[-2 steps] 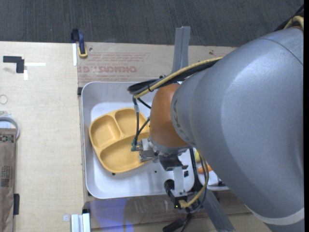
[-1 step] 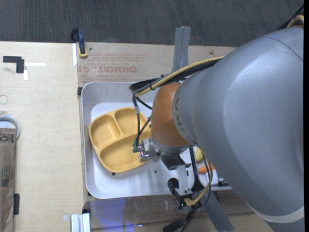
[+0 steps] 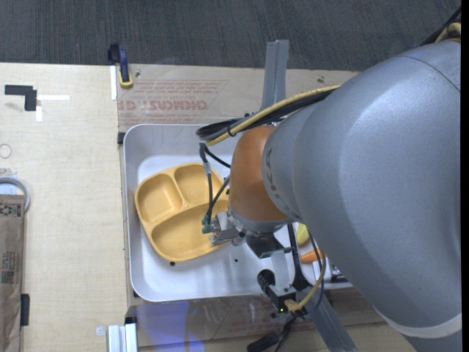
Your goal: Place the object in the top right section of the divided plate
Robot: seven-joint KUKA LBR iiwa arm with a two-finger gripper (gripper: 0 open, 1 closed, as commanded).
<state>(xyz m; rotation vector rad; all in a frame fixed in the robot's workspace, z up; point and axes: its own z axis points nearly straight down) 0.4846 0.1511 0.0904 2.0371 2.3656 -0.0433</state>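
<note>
A grey arm [image 3: 381, 167] is reaching over a white bin [image 3: 146, 284] holding a yellow 3-section divided plate [image 3: 172, 211], its gripper hidden, so the grip cannot be told.

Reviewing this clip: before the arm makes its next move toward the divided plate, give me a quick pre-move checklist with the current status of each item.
1. Divided plate lies flat inside the white bin: ok.
2. The plate's sections that show hold nothing: ok; its right edge is hidden under the arm.
3. Object between the jaws: cannot tell, the wrist covers them.
4. Jaws open or shut: cannot tell.
5. Something yellow and orange lies in the bin to the right of the wrist; what it is: cannot tell.
6. Black cables hang over the plate's right side, a possible snag: not ok.
</note>
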